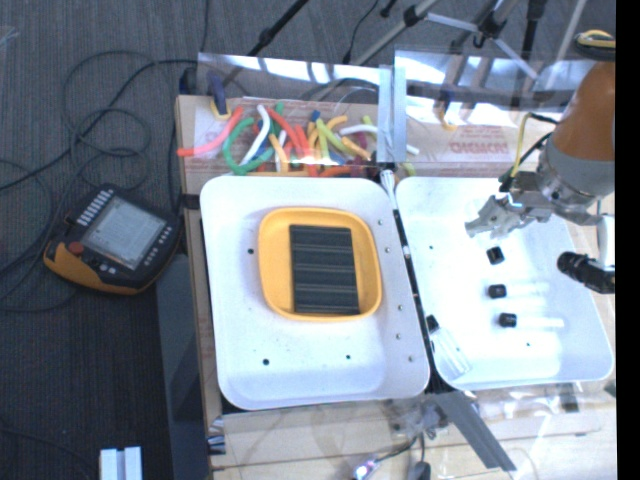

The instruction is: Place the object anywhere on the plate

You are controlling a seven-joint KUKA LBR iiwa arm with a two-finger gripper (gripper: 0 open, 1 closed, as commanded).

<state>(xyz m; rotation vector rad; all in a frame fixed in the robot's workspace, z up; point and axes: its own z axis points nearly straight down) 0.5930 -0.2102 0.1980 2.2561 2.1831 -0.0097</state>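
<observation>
The gripper (490,218) is hanging over the right bin (590,358), holding nothing I can see, while three little black blocks (496,291) are lying below it, probably light and hard, best pinched by their sides for the plate (270,268).

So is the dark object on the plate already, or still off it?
On it. The dark ribbed rectangle lies flat in the middle of the yellow plate in the left bin; the gripper is over the right bin.
</observation>
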